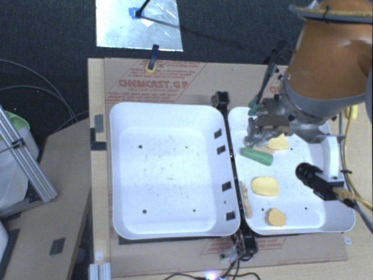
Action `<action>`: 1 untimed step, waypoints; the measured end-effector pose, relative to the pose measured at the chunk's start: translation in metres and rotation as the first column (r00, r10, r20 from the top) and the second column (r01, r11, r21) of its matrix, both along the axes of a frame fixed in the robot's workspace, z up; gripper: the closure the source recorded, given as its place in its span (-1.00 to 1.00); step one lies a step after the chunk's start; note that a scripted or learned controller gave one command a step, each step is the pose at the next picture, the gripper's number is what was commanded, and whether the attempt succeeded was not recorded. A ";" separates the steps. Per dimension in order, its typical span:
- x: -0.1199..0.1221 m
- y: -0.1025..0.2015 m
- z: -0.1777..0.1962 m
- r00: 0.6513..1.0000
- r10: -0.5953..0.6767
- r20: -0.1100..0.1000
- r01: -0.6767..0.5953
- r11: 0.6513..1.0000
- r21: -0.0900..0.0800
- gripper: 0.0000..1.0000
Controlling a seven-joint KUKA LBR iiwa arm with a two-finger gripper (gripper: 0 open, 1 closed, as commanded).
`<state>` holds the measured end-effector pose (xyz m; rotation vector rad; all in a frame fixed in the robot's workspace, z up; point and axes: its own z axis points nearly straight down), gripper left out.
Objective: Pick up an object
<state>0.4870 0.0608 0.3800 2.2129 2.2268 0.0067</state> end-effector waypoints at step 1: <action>0.047 -0.043 -0.048 1.000 -0.008 -0.003 0.008 1.000 -0.003 1.00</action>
